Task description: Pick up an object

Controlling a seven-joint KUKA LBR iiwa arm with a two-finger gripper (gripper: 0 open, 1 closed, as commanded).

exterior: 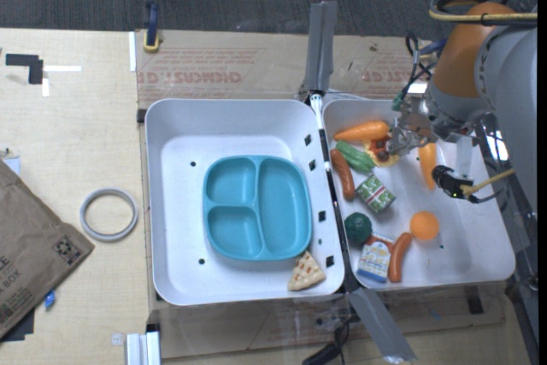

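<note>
Tool (400,138) sits low in right bin (479,269), carrot (362,132) just left, lying crosswise (grip state: can't tell).

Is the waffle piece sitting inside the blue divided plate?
No, the waffle piece lies on the left bin's floor, just off the blue divided plate's lower right corner.

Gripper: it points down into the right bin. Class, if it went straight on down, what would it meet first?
Most likely the toy food beneath the gripper: the carrot and the green vegetable beside it. Depth is hard to judge from this slant, so which one comes first is uncertain.
</note>
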